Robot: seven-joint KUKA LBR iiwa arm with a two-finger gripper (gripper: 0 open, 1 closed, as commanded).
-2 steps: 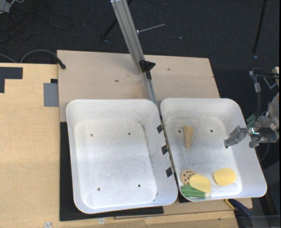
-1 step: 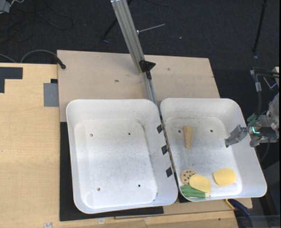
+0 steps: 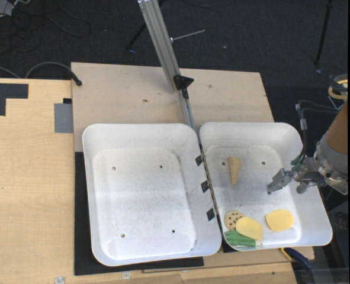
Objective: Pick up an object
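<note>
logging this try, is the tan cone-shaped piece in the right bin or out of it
In. The tan cone-shaped piece lies flat on the right white bin's floor, apart from the gripper.

Grey arm (image 3: 334,158), orange band

The grey arm (image 3: 340,144) reached in from the right edge, its orange band partly in frame above the wrist. Its gripper (image 3: 288,181) hung low and pointed left, nothing visible between the two fingers.
</note>
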